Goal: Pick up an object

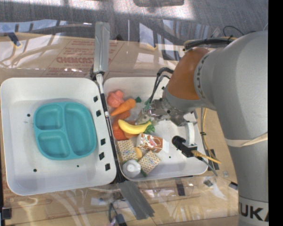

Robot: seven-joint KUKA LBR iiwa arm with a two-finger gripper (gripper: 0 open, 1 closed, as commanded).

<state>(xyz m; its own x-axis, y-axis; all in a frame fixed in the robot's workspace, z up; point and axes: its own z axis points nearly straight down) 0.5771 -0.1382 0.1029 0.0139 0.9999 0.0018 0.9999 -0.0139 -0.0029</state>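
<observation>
Camera view: the gripper (148, 111) is lowered into the right bin (198, 166), just above the banana (132, 127); whether it is parted or closed cannot be told. The carrot (123, 107) lies beside it. The left bin (14, 173) holds a teal tray (65, 130).

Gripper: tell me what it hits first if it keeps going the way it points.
Probably the banana. The gripper points left and downward into the right bin, just above the fruit pile; depth is hard to judge from this slanted view.
</observation>
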